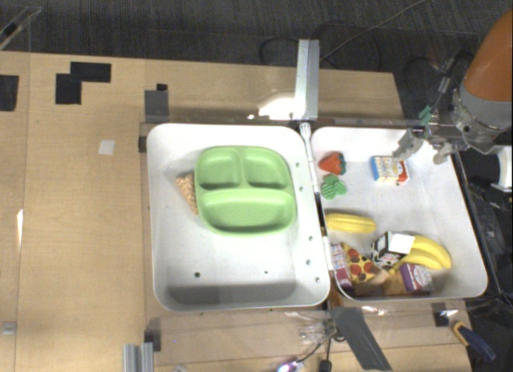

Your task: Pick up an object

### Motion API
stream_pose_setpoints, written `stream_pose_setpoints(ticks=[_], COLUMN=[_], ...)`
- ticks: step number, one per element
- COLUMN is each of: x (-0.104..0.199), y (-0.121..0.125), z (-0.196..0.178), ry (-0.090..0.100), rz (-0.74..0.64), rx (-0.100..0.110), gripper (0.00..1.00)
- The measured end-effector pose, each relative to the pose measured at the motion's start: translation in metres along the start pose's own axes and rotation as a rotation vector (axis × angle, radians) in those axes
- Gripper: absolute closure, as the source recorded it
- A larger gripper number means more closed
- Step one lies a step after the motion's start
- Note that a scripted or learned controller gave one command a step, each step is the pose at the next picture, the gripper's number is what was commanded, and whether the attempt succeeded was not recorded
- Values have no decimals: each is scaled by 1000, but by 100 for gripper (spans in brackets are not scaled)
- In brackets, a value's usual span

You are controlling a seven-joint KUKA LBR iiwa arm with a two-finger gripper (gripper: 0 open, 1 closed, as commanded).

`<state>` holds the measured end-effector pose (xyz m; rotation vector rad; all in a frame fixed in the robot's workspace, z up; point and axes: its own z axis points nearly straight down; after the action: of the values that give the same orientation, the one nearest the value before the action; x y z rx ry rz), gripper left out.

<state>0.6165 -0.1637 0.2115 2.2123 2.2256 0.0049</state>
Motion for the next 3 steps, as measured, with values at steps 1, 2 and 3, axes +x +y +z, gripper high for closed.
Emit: stream_pose_setpoints(ticks=[1,2,3], x=[-31,-27,-23], y=[48,58,57], z=[106,109,109], ry=[-3,-10,-18], rz=[-62,-125,-206], rx=[-8,-17,-17], gripper=[0,0,0])
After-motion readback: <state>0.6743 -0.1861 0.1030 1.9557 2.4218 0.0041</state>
